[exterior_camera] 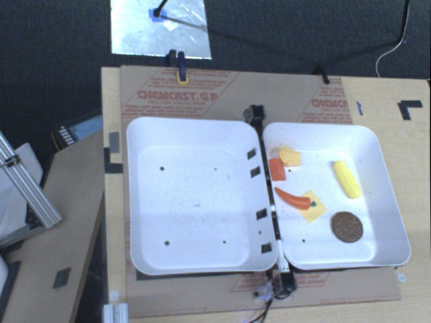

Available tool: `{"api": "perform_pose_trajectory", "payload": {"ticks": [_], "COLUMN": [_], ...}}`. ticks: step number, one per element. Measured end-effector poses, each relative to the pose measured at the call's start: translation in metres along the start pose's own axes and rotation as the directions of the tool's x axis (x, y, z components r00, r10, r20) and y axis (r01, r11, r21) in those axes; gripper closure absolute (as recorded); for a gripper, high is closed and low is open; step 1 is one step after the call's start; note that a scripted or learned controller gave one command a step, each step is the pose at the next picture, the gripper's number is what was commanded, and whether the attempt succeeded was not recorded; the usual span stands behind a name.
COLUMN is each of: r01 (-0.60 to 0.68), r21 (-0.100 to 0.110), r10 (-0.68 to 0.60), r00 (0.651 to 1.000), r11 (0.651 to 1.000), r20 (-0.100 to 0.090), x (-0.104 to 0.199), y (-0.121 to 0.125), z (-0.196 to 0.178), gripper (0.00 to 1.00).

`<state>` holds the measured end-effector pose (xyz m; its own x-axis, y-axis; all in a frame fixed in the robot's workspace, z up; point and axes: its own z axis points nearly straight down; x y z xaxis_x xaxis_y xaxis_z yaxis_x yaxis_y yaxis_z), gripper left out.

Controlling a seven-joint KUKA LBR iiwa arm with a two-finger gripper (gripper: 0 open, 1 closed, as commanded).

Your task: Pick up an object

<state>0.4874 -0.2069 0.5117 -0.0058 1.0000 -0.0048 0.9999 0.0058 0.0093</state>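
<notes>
The right bin (387, 200) holds several toy foods. A yellow corn cob (347, 178) lies toward its right side. A brown round patty (347, 227) sits near the front right. A red chili pepper (293, 198) rests partly on a yellow cheese slice (314, 209). Close to the divider, a red-orange block (277, 169) stands beside a yellow chunk (290, 156).
The left bin (145, 136) lies beside the right one, joined by a black-clipped divider (268, 194). Both rest on a cardboard sheet (202, 93) over the bench. An aluminium frame (27, 187) stands at the far left, a shiny metal plate (160, 19) at the back.
</notes>
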Motion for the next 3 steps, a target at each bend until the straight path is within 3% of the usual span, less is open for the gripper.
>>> {"api": "perform_pose_trajectory", "payload": {"ticks": [3], "r01": [0.012], "r21": [-0.011], "r10": [-0.011], "r00": [1.000], "r11": [1.000], "r20": [0.007], "x": [-0.001], "y": [0.002], "z": [-0.034], "gripper": [1.00]}}
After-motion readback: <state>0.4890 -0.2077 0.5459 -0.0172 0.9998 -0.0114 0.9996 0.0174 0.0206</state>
